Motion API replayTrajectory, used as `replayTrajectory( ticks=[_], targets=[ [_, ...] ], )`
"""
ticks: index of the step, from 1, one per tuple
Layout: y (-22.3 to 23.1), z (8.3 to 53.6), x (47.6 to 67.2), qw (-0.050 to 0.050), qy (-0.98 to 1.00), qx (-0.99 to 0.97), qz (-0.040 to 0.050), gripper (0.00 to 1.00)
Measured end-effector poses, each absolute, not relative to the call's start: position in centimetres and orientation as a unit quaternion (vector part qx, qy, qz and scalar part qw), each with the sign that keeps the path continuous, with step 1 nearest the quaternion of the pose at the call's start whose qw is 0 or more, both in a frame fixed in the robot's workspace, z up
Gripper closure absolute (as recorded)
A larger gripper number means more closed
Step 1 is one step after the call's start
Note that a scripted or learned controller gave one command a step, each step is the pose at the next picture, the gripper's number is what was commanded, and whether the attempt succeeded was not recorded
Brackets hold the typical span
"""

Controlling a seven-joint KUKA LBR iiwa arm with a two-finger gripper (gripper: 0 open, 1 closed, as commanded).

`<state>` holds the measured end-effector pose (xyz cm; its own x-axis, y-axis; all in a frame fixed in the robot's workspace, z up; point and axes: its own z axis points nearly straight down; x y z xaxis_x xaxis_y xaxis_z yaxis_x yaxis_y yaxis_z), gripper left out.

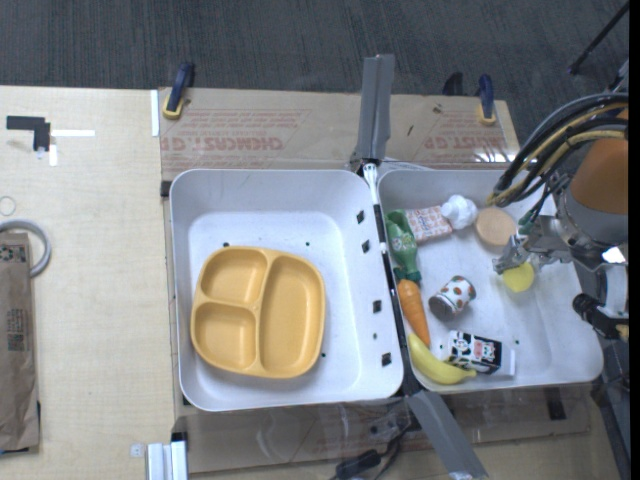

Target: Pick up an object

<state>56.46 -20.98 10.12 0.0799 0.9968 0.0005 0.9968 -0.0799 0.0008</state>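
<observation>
Hovering over the right bin [560,363], your tool [512,260] sits at a small yellow lemon [519,278]; grip state unclear. Expect it light, smooth, prone to rolling; pinch across its middle.

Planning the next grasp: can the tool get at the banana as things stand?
Probably yes. The banana lies uncovered at the right bin's near edge, though the carrot and milk carton crowd it.
</observation>
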Motion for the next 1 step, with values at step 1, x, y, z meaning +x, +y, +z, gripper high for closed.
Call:
replayTrajectory(
  ticks=[1],
  targets=[
    [-15.15,20.16,59.33,0.001,0.664,0.748,-0.0009,1.0]
  ],
)
